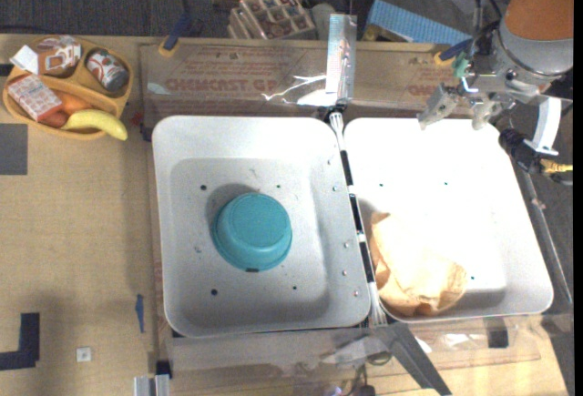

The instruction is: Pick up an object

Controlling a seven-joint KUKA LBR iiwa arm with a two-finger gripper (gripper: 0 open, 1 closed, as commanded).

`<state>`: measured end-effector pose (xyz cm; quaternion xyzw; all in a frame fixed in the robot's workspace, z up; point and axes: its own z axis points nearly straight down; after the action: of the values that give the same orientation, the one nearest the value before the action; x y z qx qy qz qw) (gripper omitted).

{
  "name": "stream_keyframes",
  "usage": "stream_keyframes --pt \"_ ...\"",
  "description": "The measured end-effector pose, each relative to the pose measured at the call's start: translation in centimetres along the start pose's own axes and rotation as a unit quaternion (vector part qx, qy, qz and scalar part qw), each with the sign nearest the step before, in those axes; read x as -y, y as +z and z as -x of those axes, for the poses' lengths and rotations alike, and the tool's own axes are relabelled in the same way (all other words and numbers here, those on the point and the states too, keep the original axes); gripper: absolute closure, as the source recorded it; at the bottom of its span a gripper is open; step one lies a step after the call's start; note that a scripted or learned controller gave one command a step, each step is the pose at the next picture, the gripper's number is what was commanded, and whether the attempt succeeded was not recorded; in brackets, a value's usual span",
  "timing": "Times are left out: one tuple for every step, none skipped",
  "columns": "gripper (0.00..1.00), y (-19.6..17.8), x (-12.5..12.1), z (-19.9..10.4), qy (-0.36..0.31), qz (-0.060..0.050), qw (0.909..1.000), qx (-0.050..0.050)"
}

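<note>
Gripper (458, 109) hangs with fingers spread, nothing between them, over the right bin's (510, 194) far edge. Tan cloth-like object (414, 271) lies well below it, near corner. Teal bowl (253, 231) sits upside-down, far left in left bin (182, 157).

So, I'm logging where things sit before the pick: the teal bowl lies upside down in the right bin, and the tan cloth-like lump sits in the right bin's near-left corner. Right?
Not quite. The camera view shows the teal bowl upside down in the left bin, not the right bin. The tan cloth-like lump is as you said.
</note>
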<state>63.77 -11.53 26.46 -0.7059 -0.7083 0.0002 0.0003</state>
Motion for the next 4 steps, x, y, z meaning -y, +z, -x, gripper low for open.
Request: stream_keyframes --pt "0.0 4.9 5.8 2.5 -0.054 0.0 0.9986 0.0" --pt "0.0 6.8 13.6 3.0 -0.054 0.0 0.9985 0.0" --pt "0.0 15.4 15.9 6.3 -0.018 0.0 0.9998 0.0" --pt "0.0 17.6 15.7 3.1 -0.124 0.004 0.9922 0.001"
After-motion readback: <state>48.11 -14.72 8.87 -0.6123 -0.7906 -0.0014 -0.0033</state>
